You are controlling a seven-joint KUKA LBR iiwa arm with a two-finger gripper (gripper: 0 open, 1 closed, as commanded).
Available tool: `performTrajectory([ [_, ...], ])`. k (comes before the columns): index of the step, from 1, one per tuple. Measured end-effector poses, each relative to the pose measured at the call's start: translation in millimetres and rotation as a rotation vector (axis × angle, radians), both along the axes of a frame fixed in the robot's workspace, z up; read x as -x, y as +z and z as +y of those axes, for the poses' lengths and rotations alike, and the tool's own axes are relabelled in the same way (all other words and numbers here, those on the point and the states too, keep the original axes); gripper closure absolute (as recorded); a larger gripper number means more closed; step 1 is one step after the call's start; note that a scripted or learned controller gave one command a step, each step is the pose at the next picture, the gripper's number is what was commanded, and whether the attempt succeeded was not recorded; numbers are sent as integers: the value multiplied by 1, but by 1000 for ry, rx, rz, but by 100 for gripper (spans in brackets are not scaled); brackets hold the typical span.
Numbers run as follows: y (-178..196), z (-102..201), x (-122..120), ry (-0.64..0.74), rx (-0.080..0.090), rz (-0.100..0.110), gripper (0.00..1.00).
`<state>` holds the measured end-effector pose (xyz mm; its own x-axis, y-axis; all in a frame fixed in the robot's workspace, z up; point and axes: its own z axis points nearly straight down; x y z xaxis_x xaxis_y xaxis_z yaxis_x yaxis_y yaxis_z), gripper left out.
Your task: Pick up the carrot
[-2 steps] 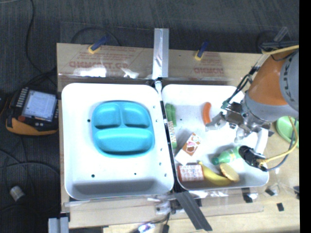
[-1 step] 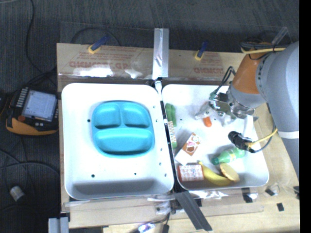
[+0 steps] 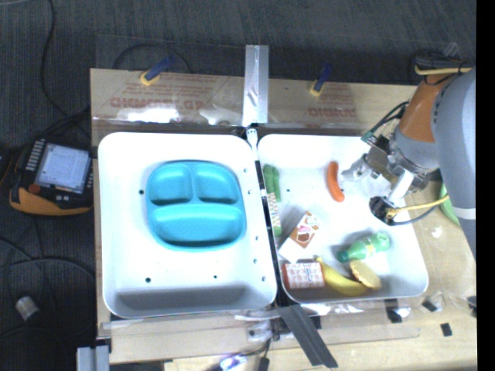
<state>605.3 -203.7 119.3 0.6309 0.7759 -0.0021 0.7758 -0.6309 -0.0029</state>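
The carrot (image 3: 335, 181) lies in the right bin (image 3: 418, 242), in its upper middle part, nearly upright in the view with a slight tilt, apart from everything else in that bin. Just to the right of the carrot, at about the same height, hangs the tool (image 3: 362, 168) on the end of the grey arm (image 3: 456, 141), whose orange band sits above the wrist; the tool is near the carrot but not touching it, and nothing shows between its tips. How wide the tool stands I cannot tell.

Left of the carrot, along the bin's left wall, lies a long green vegetable (image 3: 271, 182). Below and left of the carrot a small carton (image 3: 305, 229) leans. Below the carrot lie a green bottle (image 3: 363, 246), a banana (image 3: 339, 279), a brown-crusted piece of food (image 3: 364, 273) and a red packet (image 3: 303, 274).

Further left of the carrot, the left bin (image 3: 116, 230) holds a blue sectioned plate (image 3: 196, 204). Both bins rest on the bench (image 3: 100, 114).
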Motion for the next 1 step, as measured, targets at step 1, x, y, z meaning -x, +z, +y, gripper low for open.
performTrajectory([
  [1,32,2,11,-685,6,2,0],
])
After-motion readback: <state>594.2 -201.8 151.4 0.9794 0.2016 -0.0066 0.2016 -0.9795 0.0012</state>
